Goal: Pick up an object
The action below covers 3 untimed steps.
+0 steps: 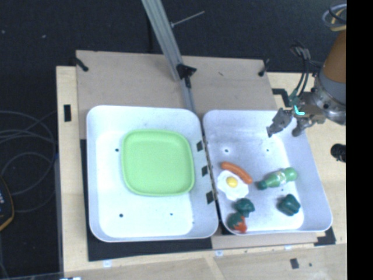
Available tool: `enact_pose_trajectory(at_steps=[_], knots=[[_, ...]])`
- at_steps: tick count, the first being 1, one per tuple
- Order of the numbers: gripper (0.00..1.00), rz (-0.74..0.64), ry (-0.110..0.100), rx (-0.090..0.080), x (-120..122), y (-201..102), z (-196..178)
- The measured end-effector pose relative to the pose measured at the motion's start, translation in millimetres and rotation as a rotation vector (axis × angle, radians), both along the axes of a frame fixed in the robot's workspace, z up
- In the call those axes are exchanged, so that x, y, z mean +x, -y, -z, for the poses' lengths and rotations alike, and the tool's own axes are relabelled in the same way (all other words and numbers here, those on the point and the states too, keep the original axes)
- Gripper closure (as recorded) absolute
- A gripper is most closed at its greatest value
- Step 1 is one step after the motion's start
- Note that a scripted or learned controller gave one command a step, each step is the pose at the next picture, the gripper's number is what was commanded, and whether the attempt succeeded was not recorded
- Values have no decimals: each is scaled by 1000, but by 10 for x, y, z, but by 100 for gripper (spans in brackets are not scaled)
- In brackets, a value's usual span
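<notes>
While the gripper (287, 126) hovers over the upper right of the right bin (256, 127), fingers spread with nothing between them, we judge the pick not yet made. Every candidate lies loose near the lower edge: the sausage (236, 171) touching the fried egg (231, 184), the green bottle (278, 178) just beside. The left bin (105, 156) bears a green plate (157, 162). Descent, closing and lift all remain.

The arm (333, 77) reaches in from the right, its hand (287, 126) spread open, holding nothing.
</notes>
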<state>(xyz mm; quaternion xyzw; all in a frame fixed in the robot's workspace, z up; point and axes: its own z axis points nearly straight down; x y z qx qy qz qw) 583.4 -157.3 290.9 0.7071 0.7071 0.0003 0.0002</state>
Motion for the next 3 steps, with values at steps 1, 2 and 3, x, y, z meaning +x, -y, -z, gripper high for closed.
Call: enact_pose_trajectory(at_steps=[1,2,3], knots=[[0,0,0,0,0,0,0],[0,0,-6,0,-10,-38,619],[0,1,-5,0,-70,6,1224]])
